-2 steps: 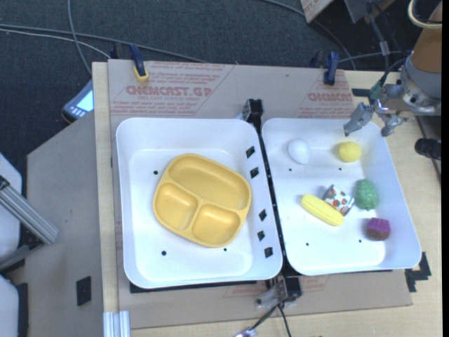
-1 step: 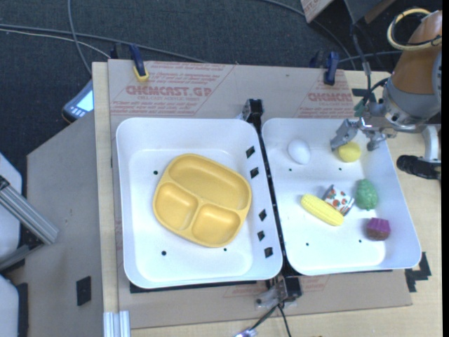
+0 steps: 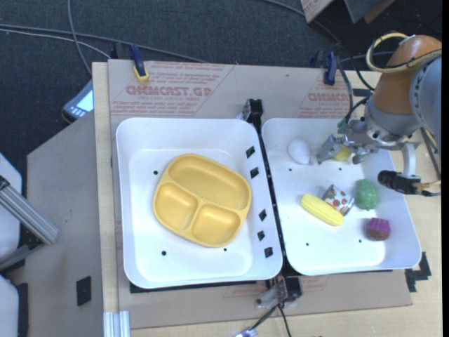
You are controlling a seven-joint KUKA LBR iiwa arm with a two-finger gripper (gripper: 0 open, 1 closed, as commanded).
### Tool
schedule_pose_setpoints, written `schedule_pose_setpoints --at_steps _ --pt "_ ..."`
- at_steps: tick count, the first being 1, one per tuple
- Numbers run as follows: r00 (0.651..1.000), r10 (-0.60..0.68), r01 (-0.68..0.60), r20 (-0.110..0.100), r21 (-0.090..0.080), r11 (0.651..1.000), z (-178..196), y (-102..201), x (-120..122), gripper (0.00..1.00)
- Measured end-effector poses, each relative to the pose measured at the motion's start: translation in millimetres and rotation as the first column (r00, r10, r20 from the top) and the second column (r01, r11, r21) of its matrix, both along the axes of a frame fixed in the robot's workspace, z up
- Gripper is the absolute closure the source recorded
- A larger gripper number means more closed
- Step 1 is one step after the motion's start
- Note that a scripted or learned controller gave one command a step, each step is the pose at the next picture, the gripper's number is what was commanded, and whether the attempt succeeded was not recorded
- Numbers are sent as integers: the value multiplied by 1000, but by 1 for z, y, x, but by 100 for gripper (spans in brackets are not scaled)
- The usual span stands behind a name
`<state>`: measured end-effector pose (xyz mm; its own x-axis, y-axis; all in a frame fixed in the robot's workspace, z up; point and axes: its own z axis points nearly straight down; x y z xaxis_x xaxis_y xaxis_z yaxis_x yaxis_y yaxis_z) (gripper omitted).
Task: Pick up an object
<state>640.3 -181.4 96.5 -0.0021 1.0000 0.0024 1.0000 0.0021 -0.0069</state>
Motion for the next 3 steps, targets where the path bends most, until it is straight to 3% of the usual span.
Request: schedule_pose_setpoints --at_steps 1,2,3 --pt "1000 0 0 4 -1 1000 -12 1 0 0" --pt "1000 1 -1 5 -2 1000 0 1 1 100" --pt "1000 0 0 11 -3 1000 47 8 1 100"
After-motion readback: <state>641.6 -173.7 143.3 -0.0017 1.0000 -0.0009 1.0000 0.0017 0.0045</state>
